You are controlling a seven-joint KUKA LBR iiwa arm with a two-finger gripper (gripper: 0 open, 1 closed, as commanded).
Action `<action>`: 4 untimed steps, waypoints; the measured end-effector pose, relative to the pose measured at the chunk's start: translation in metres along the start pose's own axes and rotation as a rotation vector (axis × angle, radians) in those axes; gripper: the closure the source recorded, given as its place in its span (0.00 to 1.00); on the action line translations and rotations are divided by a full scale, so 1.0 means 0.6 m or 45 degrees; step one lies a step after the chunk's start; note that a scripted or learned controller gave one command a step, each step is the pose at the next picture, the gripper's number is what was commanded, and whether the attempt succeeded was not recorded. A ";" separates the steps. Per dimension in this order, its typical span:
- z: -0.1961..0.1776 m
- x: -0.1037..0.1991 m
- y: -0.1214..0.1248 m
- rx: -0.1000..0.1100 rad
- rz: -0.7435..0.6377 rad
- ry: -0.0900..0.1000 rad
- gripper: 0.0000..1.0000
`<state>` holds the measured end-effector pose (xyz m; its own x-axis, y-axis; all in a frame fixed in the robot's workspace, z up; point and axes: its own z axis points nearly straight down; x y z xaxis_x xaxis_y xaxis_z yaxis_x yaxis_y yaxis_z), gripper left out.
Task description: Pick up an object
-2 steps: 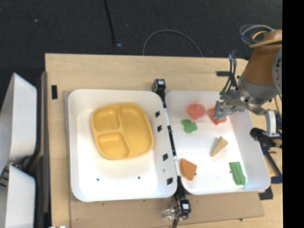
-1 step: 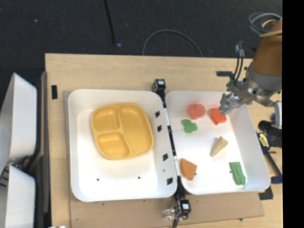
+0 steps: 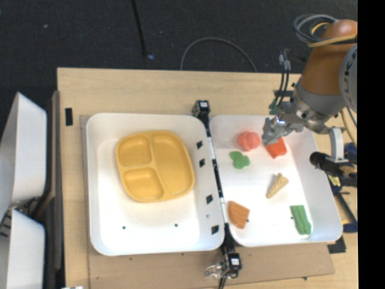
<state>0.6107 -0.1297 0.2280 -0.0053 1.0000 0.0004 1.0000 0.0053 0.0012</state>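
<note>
Near the far edge of the right bin [image 3: 322,221], just under my wrist, sits the red-orange block [image 3: 277,148], and that is the piece I judge to be my target, since my jaws [image 3: 272,131] hang right over its upper left corner. Whether my jaws stand apart or together I cannot tell from this slanted look down; the metal there is a small grey tangle, and nothing is plainly caught between them, so I claim no hold. The block lies flat on the bin floor, just beside the pinkish-red round piece [image 3: 248,140] to its left, close enough that a careless descent could nudge that one instead. Further out the others are spread well apart, which I take as deliberate scatter to give me room: the small green piece [image 3: 240,159], the tan wedge [image 3: 277,186], the orange slice-shaped piece [image 3: 238,214] against the divider, and the long green piece [image 3: 301,219] near the front right corner. My arm [image 3: 328,65] leans in from the right, so the near pieces stay unshadowed. Across the divider, the left bin [image 3: 99,221] carries a yellow compartment plate [image 3: 155,165], lying flat, well clear of my work. Both bins rest on the wooden tabletop [image 3: 120,89].
</note>
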 end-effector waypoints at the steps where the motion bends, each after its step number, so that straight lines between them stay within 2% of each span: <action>1: 0.009 0.097 -0.007 0.001 -0.001 0.000 1.00; 3: -0.005 0.258 -0.042 0.002 -0.001 0.000 1.00; 4: -0.028 0.337 -0.044 0.000 -0.002 0.001 1.00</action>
